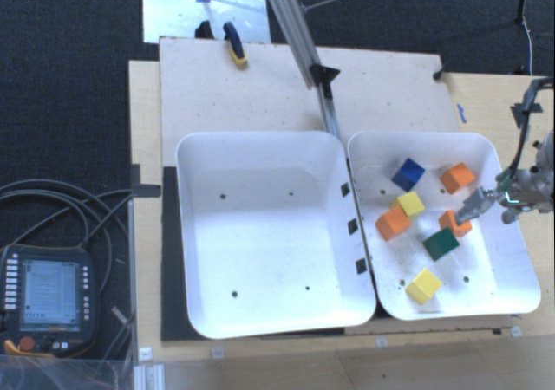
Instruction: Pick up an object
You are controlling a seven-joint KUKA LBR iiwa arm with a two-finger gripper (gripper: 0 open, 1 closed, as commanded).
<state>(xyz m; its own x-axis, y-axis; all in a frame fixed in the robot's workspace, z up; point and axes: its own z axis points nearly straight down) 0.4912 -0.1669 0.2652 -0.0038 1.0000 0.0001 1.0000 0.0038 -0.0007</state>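
- The gripper point(468, 209) reaches in from the right, partly cut off; its fingers touch an orange cube point(453, 223), grip unclear.
- The right bin point(512, 280) holds coloured cubes.
- The pale bench point(381, 85) stands on dark carpet point(65, 59).

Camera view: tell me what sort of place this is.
Likely a robotics lab test bench: a teach pendant with cables lies beside the bench, and two white bins hold coloured blocks for grasping trials.
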